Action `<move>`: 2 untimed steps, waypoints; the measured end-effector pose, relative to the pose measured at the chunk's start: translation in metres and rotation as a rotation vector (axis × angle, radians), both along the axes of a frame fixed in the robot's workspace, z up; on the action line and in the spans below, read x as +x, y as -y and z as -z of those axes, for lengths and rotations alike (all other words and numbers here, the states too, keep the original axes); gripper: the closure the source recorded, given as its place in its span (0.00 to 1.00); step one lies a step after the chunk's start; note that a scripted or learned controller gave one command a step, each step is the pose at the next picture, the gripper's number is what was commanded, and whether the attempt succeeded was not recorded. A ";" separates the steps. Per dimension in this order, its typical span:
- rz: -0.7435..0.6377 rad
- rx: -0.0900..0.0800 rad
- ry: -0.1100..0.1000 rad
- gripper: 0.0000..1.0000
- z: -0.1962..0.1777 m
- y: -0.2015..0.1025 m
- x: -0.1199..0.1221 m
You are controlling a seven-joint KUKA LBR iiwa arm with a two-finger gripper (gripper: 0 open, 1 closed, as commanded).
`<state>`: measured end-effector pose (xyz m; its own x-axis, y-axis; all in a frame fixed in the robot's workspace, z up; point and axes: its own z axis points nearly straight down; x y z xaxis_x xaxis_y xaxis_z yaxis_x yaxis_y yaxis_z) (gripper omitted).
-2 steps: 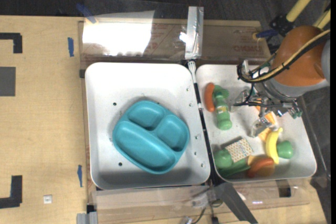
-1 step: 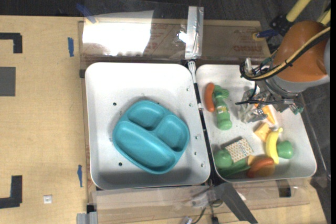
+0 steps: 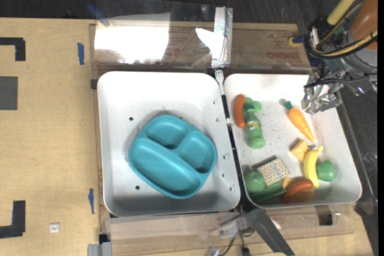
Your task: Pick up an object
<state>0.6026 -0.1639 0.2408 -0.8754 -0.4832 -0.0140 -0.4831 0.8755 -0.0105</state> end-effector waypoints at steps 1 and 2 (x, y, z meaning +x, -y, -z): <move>-0.001 0.004 -0.011 0.00 0.006 -0.001 -0.002; -0.180 0.000 -0.007 0.00 0.143 -0.004 0.011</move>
